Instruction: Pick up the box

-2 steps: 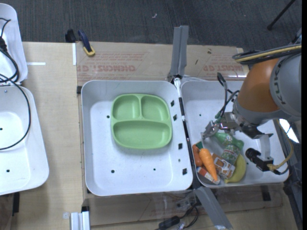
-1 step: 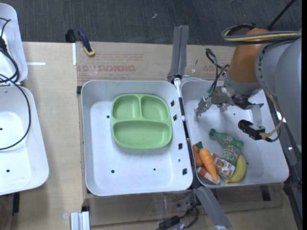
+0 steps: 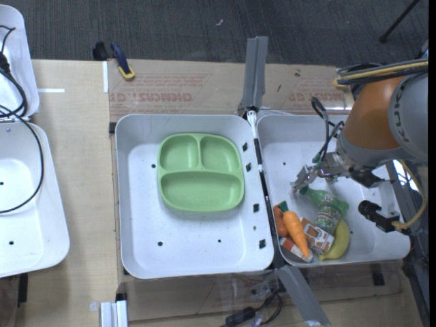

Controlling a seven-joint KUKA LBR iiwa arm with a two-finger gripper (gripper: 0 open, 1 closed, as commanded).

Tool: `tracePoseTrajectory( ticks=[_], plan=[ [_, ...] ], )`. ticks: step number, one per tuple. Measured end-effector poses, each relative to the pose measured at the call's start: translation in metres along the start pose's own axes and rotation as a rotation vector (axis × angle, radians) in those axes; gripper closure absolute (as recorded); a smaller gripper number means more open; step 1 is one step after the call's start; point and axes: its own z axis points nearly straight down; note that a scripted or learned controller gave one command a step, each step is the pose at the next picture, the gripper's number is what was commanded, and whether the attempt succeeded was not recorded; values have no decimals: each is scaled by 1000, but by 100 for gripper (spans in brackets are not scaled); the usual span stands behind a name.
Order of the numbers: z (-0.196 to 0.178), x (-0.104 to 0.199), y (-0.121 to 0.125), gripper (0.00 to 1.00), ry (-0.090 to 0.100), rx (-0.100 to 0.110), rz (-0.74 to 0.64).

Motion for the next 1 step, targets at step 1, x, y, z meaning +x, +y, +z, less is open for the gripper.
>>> tracePoseTrajectory(
  ticks=[1],
  plan=[
    [-1, -24, 65, 0, -1, -1, 289]
  ],
)
